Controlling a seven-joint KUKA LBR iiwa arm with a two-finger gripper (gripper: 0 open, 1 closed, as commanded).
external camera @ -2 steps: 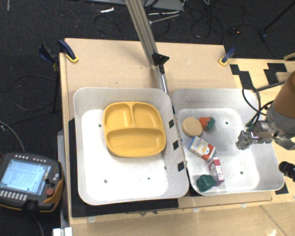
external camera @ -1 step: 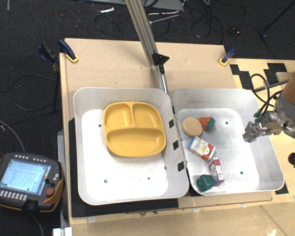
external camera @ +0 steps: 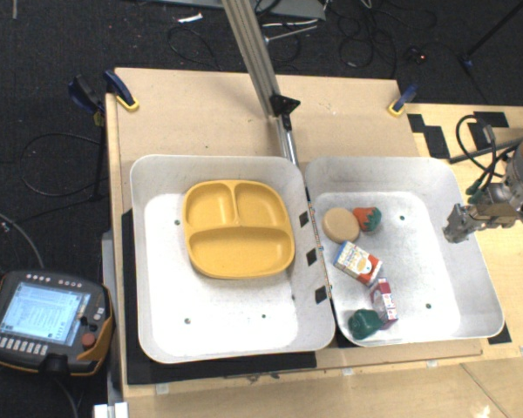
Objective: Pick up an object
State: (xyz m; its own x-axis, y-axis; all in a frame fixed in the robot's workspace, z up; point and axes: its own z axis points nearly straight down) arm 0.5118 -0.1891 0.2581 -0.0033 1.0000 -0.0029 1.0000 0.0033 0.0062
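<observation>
The right bin point(external camera: 436, 194) holds a tan round cookie-like disc point(external camera: 340, 225), a red and green strawberry-like toy point(external camera: 368, 219), a small red and white carton point(external camera: 358, 262), a small red packet point(external camera: 384, 300) and a dark green lump point(external camera: 363, 323). My gripper point(external camera: 458, 227) hangs at the bin's right rim, well to the right of all these objects, touching none of them. Its tip is small and grey in the camera view.
The left bin point(external camera: 157, 259) bears a yellow divided tray point(external camera: 239, 227). A slanted metal pole point(external camera: 254, 46) crosses the back of the bench. A teach pendant point(external camera: 44, 319) lies at the lower left off the bench. Cables point(external camera: 484, 146) hang by the arm.
</observation>
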